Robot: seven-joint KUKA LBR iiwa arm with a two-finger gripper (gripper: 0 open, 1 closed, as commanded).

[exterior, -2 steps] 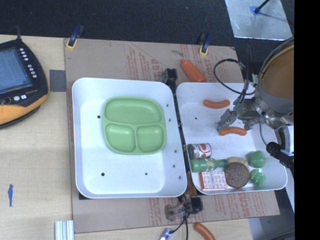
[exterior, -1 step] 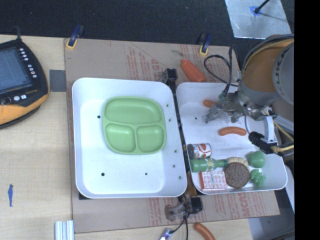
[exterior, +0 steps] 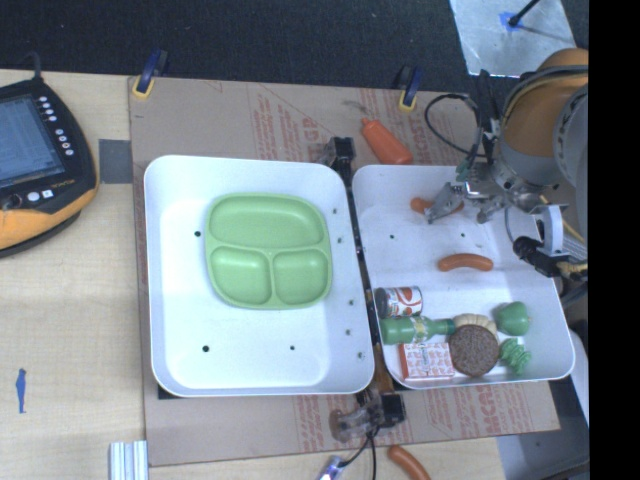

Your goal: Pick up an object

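The arm [exterior: 545,118] is cut off at the right edge, the hand's [exterior: 462,200] grip unclear.

So the wooden bench [exterior: 70,308] had a brown cardboard sheet [exterior: 250,118] clamped on it, with two white bins [exterior: 165,268] side by side on that. An orange carrot-ish thing [exterior: 385,142] lay on the cardboard, and a teach pendant [exterior: 35,163] sat at the left.

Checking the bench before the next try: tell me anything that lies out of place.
Two orange carrot-like toys lie outside the bins: one on the cardboard behind the right bin, another at the front edge. The green plate sits flat in the left bin.
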